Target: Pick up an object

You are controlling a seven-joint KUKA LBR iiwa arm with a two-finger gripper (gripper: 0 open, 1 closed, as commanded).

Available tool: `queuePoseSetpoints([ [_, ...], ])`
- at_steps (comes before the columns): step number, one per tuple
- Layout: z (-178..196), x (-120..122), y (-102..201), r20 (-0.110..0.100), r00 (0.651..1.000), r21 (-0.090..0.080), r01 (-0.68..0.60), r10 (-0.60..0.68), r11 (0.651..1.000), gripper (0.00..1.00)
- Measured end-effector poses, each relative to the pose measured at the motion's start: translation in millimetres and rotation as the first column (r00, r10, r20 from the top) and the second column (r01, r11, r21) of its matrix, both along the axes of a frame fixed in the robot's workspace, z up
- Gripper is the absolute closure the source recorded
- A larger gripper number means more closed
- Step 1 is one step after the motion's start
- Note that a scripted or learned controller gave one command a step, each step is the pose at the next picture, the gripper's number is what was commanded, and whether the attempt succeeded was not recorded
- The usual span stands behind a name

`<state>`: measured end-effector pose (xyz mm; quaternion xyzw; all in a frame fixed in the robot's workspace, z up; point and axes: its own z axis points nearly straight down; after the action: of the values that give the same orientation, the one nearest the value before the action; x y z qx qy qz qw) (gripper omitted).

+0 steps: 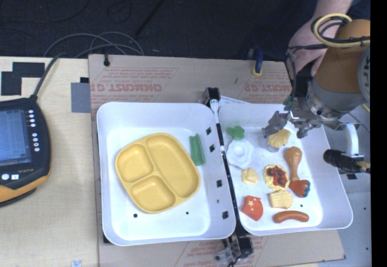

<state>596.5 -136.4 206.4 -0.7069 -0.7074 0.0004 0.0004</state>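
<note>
My gripper (286, 127) hangs over the back of the right bin (338, 211), its two dark fingers spread apart and open. A pale yellow food piece (279, 138) lies on the bin floor just below and between the fingertips; I cannot tell whether they touch it. Near it lie a chicken drumstick (293, 159), a fried egg (240, 152), a green piece (235, 133), a small yellow wedge (249, 175) and a pizza slice (275, 176). Further forward are a red pepper (300, 188), a ridged yellow piece (280, 199), a red slice (253, 207) and a sausage (290, 217).
The left bin (115, 121) holds a yellow divided plate (157, 172) and a green stick (196, 149) by the centre divider. A pendant with a screen (18, 142) lies at the bench's left edge. A person's arm (338, 0) reaches in behind the robot.
</note>
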Motion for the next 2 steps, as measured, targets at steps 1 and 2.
queuePoseSetpoints([
  [1,9.9,0.0,-0.7,-0.001,1.000,0.001,0.000,0.000,1.000,1.00],
  [2,-21.3,-41.4,118.9,-0.009,1.000,0.007,-0.009,0.009,1.000,1.00],
])
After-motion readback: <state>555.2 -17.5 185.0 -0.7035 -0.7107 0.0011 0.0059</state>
